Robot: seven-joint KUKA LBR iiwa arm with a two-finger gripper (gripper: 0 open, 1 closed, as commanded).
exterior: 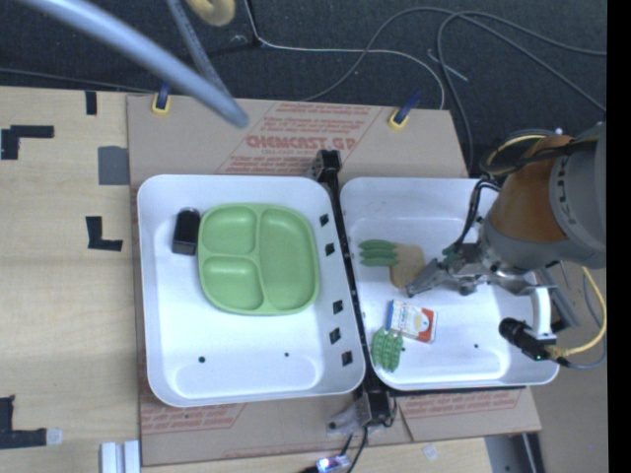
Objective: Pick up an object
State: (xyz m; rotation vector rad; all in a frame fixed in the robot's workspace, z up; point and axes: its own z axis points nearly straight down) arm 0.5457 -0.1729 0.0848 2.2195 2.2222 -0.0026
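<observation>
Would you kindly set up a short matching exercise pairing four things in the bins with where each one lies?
Things:
1. green three-compartment plastic plate
2. small black block
3. small white packet with blue and red print
4. grey two-finger gripper

Places:
A. left bin, against the plate's left edge
B. right bin, between two green items
C. middle of the left bin
D. right bin, by a tan item, above the packet

Pairs: 1-C, 2-A, 3-B, 4-D
</observation>
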